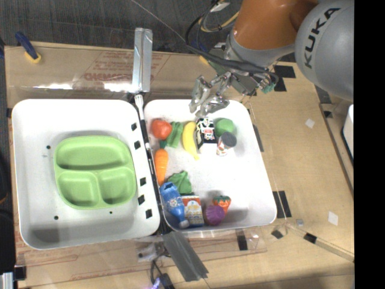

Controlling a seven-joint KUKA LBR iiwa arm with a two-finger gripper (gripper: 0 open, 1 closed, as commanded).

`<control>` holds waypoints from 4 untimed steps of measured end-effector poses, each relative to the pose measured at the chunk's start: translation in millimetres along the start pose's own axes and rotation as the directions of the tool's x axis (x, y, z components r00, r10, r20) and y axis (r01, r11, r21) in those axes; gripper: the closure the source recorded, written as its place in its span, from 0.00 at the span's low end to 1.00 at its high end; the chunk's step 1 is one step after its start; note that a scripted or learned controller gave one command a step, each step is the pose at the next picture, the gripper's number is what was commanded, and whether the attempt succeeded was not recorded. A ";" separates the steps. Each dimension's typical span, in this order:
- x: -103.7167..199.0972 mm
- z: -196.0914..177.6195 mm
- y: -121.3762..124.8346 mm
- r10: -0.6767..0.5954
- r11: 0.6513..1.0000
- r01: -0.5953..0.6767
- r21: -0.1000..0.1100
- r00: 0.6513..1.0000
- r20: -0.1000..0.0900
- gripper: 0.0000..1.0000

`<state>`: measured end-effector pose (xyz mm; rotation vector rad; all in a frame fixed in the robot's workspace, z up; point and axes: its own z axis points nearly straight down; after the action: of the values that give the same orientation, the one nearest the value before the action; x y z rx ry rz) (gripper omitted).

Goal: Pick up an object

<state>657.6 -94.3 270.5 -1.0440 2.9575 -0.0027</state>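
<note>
The right bin [252, 179] holds several toy foods. Along its far side lie a red tomato [160, 128], a yellow banana [190, 138], a black-and-white carton [207, 130], a green round piece [225, 126] and a small can [224, 143]. An orange carrot [160, 164] lies by the left wall. At the near side are a blue bottle [173, 205], a juice box [192, 210], a purple piece [213, 214] and a strawberry [221, 201]. My gripper [207, 98] hangs above the bin's far edge, over the carton and banana, with its fingers spread and nothing between them.
The left bin [30, 161] holds a green divided plate [93, 170]. A metal bar [142, 59] stands up at the far end of the divider between the bins. The arm's orange band and grey wrist fill the upper right.
</note>
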 end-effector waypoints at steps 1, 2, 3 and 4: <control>14.9 30.0 -17.4 -0.032 0.999 0.032 -0.005 0.999 -0.004 1.00; 12.8 17.0 -17.7 -0.035 0.999 0.035 0.000 0.999 0.001 1.00; 2.7 -4.2 -3.6 0.026 1.000 -0.026 0.000 1.000 0.000 1.00; 17.9 7.0 34.5 -0.117 0.993 0.117 -0.004 0.993 -0.003 1.00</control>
<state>622.0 -78.7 263.3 -1.2169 2.8959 0.0006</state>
